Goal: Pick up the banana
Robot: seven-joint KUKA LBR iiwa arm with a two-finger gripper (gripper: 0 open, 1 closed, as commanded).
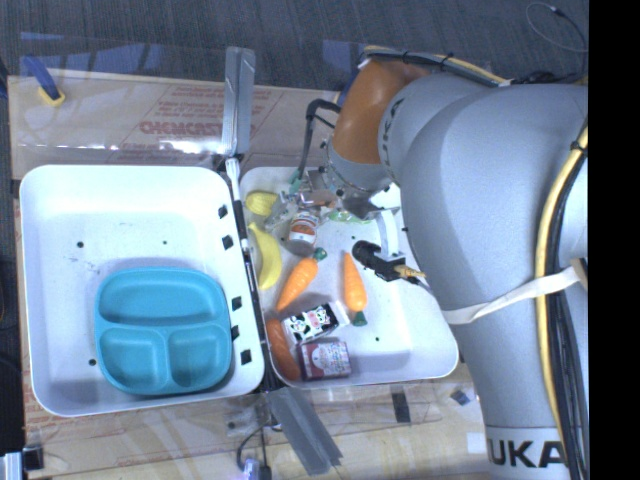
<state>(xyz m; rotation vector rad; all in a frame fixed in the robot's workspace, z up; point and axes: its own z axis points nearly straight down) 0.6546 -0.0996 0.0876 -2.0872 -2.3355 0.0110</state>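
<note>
Smooth curved banana (266, 256) lies just left of the metal gripper (305, 208); I can't tell its grip.

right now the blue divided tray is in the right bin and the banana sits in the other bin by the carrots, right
Not quite. The camera view shows the blue divided tray in the left bin, not the right one. The banana lies in the right bin, by the carrots, as you said.
</note>
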